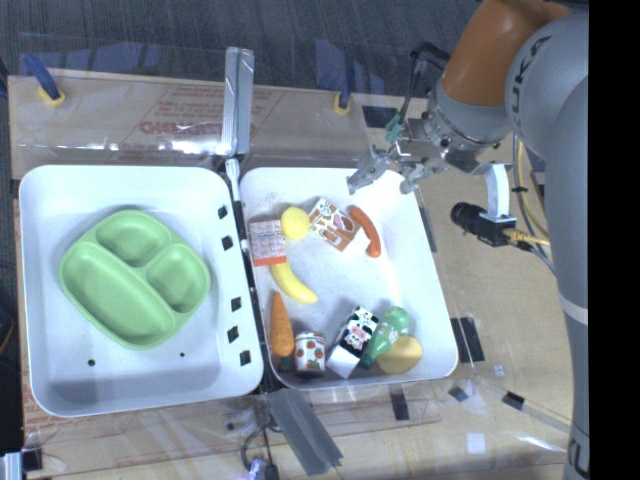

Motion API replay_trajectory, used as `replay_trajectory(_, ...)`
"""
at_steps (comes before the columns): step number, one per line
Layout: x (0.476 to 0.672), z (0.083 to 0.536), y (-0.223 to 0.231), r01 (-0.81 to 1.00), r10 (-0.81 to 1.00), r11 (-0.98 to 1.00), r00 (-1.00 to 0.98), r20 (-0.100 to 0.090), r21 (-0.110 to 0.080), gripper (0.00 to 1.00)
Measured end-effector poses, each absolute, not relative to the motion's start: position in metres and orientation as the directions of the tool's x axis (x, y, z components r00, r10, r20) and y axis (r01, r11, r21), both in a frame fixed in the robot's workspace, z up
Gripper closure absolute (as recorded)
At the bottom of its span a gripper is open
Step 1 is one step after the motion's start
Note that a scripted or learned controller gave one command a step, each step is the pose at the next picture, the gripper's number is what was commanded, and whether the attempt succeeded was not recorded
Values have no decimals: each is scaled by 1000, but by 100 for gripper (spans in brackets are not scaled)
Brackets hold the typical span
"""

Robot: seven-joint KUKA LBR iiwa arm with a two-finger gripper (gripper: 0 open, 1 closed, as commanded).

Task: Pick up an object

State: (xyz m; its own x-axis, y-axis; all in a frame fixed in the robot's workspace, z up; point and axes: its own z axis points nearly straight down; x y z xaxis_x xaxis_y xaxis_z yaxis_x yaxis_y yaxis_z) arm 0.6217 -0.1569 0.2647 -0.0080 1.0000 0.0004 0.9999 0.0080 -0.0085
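The sausage (364, 231) lies in the right bin (432, 268), near its far right corner, touching the small printed carton (333, 224). Your tool (388, 175) hovers just above, fingers spread, holding nothing. Drop straight down astride the sausage's narrow width; keep clear of the bin wall.

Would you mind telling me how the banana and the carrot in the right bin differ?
The banana is yellow; the carrot is orange. The banana curves and lies on a slant near the bin's middle, while the carrot is straight and tapered, lying along the left wall of the right bin, nearer the front edge. Both are long, slim toy foods lying flat, and the claw holds neither.
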Motion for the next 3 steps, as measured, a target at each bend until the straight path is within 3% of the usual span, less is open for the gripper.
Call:
replay_trajectory(1,644,124,-123,991,991,-135,135,0,10,0)
replay_trajectory(2,613,108,-139,992,992,-123,124,-2,36,0)
replay_trajectory(3,617,139,-167,995,995,100,-100,0,-3,0)
